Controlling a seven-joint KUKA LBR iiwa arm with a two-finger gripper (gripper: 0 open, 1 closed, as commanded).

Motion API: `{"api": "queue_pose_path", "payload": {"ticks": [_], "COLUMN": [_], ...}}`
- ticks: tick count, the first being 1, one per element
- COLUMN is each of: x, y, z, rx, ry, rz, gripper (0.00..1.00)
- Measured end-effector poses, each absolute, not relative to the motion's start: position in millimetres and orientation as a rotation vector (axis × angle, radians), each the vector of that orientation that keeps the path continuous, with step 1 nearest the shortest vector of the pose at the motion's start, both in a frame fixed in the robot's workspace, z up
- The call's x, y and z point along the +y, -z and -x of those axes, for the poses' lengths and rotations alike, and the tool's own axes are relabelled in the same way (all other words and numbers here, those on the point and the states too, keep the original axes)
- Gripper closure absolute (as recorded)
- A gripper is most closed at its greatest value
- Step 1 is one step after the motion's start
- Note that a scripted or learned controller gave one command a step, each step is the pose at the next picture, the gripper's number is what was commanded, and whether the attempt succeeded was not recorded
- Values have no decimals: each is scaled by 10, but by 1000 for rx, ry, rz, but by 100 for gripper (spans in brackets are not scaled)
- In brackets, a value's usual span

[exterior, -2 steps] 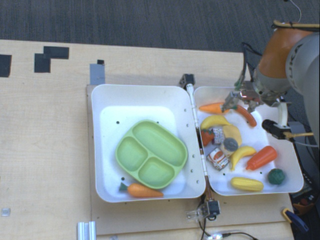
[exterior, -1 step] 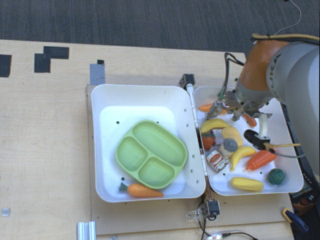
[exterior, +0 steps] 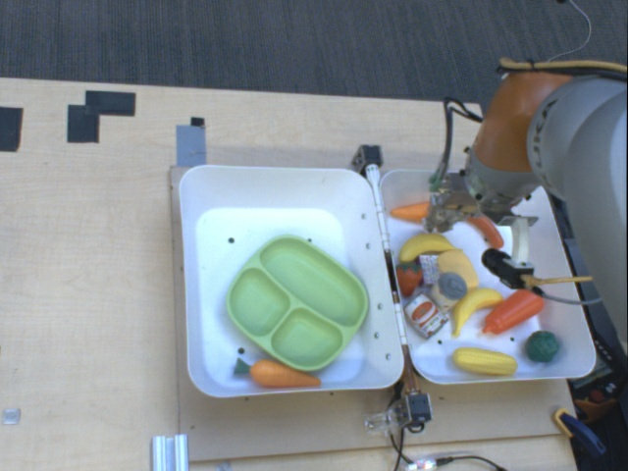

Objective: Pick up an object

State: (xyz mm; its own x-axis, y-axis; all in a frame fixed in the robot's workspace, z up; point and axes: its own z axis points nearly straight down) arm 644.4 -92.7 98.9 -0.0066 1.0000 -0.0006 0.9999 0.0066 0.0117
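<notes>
The gripper [exterior: 446, 210] was positioned low over the far left part of the right bin [exterior: 424, 359]. Its open or closed state could not be determined, and no item was seen held in it.

Items nearest the gripper:
- A small orange carrot [exterior: 410, 210] lay just beside the gripper, toward the wall between the bins.
- A banana [exterior: 426, 246] lay just in front of the gripper, on the near side.
- A red pepper [exterior: 487, 231] lay on the opposite side, partly beneath the wrist.

Further items in the right bin:
- A pale yellow round item [exterior: 459, 266] touched the banana, with a grey disc [exterior: 452, 287] resting against it.
- A red tomato [exterior: 409, 279] and a red-and-white packet [exterior: 424, 314] lay by the dividing wall.
- A second banana [exterior: 474, 307] and an orange-red pepper [exterior: 513, 310] lay side by side near the centre.
- A yellow oblong item [exterior: 485, 362] and a dark green ball [exterior: 542, 345] lay along the near wall.

The left bin [exterior: 211, 263] held a green divided plate [exterior: 297, 302] and a larger orange carrot [exterior: 285, 374] beside the plate's near edge. Both bins stood on the pale wooden bench [exterior: 98, 263].
</notes>
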Motion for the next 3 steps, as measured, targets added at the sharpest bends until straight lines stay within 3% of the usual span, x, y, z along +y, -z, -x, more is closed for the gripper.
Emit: {"api": "queue_pose_path", "payload": {"ticks": [1, 2, 3], "x": [-927, -919, -919], "y": [-986, -1101, -1100], "z": [-6443, -6457, -6456], "rx": [2223, 2223, 2223], "ry": [-12, -17, -17], "rz": [-2208, -2204, -2204], "gripper": [0, 100, 0]}}
